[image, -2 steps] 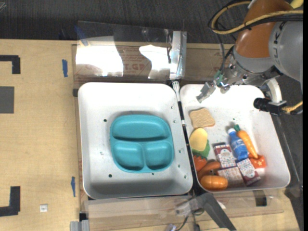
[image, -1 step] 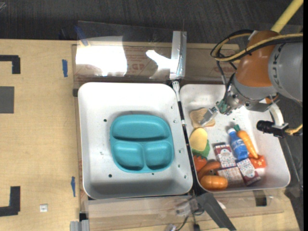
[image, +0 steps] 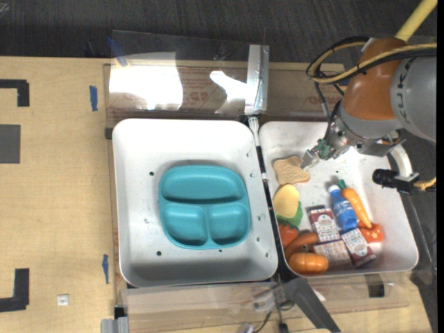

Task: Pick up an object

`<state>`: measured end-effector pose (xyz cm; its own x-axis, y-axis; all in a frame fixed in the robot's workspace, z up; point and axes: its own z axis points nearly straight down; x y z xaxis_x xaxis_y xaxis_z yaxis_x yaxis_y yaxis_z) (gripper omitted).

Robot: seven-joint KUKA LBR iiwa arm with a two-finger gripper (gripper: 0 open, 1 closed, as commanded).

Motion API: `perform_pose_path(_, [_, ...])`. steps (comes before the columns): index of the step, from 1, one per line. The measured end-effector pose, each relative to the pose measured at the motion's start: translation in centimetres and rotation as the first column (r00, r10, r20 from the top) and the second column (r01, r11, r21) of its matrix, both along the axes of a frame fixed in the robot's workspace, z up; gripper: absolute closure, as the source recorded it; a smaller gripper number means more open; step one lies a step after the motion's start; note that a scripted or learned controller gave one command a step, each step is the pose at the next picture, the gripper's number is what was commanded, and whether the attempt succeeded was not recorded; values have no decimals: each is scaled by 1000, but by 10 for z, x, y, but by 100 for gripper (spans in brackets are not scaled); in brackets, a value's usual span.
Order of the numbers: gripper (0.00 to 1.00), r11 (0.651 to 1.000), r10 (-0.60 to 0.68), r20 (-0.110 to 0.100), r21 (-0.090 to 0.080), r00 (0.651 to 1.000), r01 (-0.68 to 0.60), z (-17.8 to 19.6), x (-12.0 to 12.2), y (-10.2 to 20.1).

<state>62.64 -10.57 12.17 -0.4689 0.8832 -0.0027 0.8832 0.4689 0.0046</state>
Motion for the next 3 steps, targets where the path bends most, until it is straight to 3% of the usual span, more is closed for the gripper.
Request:
perform_pose_path(1, [0, 1000, 0, -2, 0, 1000, 0, -1, 0, 0])
perform_pose_path(2, [0, 993, 116, -20, 11, 993, -116, -33, 39, -37])
perform_pose_path(3, [0, 998, -68, -13, 5, 998, 68, -32, 41, -27])
